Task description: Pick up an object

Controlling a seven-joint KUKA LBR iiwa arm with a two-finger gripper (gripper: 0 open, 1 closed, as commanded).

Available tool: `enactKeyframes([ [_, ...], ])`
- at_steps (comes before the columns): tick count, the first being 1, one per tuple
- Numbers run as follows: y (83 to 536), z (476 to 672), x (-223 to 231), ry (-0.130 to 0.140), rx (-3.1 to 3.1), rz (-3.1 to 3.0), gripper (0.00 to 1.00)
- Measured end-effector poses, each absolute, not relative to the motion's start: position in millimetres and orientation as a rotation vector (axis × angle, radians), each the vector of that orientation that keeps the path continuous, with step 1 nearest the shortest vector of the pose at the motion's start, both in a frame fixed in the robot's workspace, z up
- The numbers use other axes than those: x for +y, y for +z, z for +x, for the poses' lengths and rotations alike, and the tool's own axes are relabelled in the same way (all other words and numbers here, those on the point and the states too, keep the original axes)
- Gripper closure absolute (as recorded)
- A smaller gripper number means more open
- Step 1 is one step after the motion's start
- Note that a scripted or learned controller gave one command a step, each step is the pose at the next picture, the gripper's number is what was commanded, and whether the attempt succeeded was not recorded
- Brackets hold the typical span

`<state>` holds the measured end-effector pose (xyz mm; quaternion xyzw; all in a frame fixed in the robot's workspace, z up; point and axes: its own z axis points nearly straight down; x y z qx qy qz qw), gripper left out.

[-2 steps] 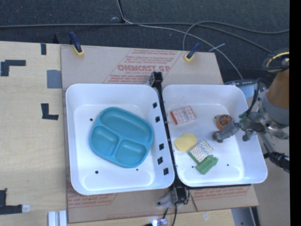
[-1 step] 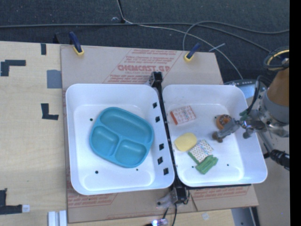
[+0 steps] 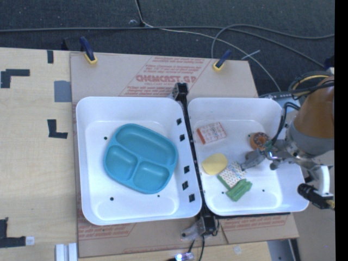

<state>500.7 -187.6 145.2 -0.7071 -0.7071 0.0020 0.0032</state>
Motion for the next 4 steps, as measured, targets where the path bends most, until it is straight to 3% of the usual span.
enactKeyframes([
  [1, 100.1, 504.7, -192.7, 0.003, -2.220, -2.222, 0.00],
  [2, 88.1, 506.1, -193.0, -0.001, -2.222, -2.219, 0.00],
  [3, 102.2, 509.5, -192.0, -0.013, -2.227, -2.222, 1.00],
  [4, 164.4, 515.5, -189.9, -0.003, -2.227, -2.223, 1.00],
])
